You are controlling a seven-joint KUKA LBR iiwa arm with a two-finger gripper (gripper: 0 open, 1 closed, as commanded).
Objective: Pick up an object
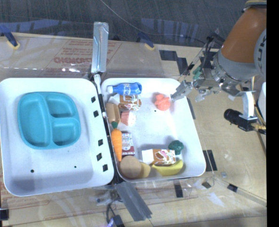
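Note:
My gripper [186,94] hangs over the upper right rim of the right bin [189,126], open, with nothing between its fingers. Just left of its nearer fingertip lies a crumpled orange-pink object [162,101]. Along the bin's left side lie a blue bottle [125,88], a brown snack packet [129,102], a tan roll [112,111] and a carrot [116,143]. A brown round object [130,167], a small carton [160,156], a banana [171,168] and a green-topped item [175,146] sit at the front.
The left bin [16,174] holds a teal divided plate [49,118]. A metal divider post [100,46] stands at the back between the bins. The arm's orange band [246,32] and a black fitting [238,118] are on the right.

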